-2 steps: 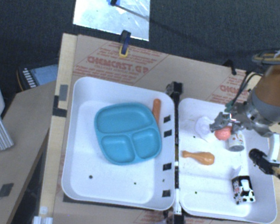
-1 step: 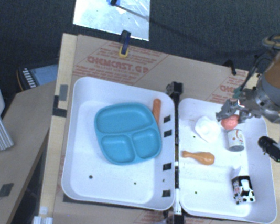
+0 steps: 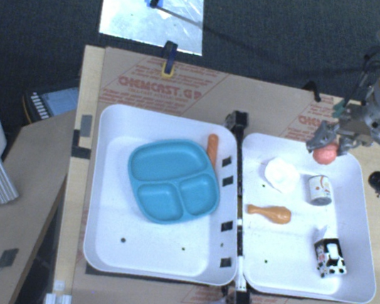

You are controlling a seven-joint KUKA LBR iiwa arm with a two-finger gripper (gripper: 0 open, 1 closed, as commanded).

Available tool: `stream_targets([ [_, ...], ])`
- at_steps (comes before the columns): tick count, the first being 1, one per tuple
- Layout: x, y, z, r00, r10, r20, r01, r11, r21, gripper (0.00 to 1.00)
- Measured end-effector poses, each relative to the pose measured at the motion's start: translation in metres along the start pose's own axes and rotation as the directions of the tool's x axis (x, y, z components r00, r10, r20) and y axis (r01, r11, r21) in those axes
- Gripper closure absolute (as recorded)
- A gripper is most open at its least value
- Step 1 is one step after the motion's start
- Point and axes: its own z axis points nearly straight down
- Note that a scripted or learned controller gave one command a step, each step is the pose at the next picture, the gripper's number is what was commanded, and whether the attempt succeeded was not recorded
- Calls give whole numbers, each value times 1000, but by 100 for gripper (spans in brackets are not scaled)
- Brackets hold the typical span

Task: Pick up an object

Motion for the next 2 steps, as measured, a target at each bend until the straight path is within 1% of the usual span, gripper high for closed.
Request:
stream_targets([
  [1, 46, -1, 3, 1000, -4, -2, 4, 1000, 5, 100],
  [2, 106, -13, 11, 1000, -5, -3, 5, 1000, 7, 100],
])
